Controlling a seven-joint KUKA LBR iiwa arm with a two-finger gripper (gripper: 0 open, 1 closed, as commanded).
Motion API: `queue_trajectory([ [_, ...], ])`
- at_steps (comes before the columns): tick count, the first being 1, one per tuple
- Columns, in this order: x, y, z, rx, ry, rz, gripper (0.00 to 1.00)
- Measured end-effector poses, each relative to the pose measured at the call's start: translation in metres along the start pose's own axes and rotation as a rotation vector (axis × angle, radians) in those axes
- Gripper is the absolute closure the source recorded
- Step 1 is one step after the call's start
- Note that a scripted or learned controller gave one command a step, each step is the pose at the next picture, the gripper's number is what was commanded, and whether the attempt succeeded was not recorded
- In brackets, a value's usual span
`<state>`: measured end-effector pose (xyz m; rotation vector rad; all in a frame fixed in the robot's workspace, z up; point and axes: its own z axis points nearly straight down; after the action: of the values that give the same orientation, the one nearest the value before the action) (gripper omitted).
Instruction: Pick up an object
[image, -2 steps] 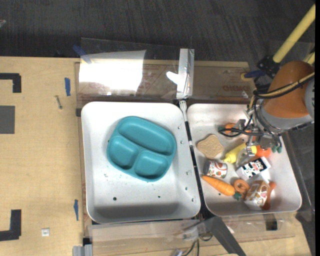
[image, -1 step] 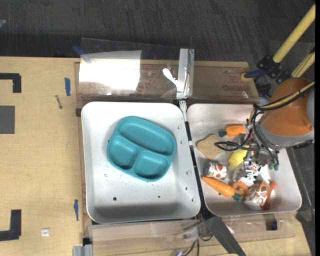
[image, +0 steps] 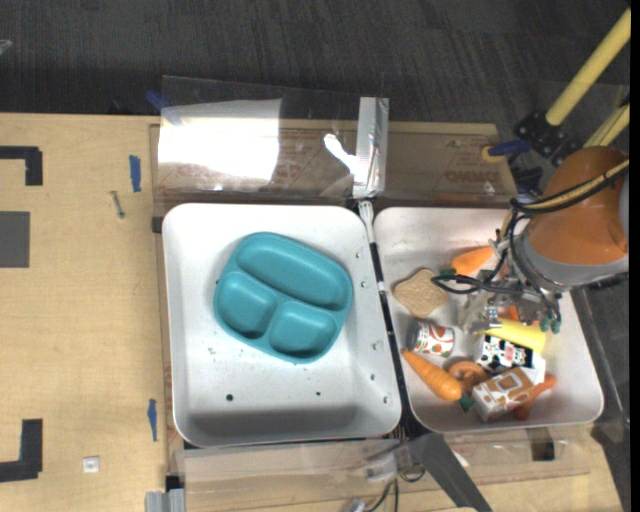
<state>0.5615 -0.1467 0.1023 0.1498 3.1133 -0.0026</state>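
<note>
Clutter is crowding the right-hand shallow white bin (image: 590, 400), and that is what is making this pick a matter of care. The grey arm with its orange band (image: 585, 215) is reaching in from the right, and its two-finger gripper (image: 500, 305) is hanging low over the middle of the pile, among cables and fittings; whether it is open or closed, or has hold of anything, I cannot tell from this angle.

Lying in that bin are an orange plastic carrot (image: 432, 372) towards the near left, a small white cup with red markings (image: 436, 340) just behind it, a tan bread-shaped slice (image: 417, 293) towards the far left, a yellow block (image: 520, 335) just beside the gripper, a black-and-white patterned piece (image: 502, 354) under it, and a small brown-and-white carton (image: 500, 394) at the near edge. Several are touching or overlapping.

The left-hand white bin (image: 190, 300) is holding only a teal divided plastic tray (image: 283, 295), well apart from the arm.

Doing the step well is probably meaning committing to one item rather than straddling two: the yellow block seems nearest. Closing squarely across its narrow sides, then lifting straight up, is looking safest, since a slanted pull is likely dragging neighbours along.
</note>
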Motion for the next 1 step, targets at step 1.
queue_trajectory([
  [1, -0.0684, -0.0398, -0.1550, 0.001, 0.010, -0.081, 1.00],
])
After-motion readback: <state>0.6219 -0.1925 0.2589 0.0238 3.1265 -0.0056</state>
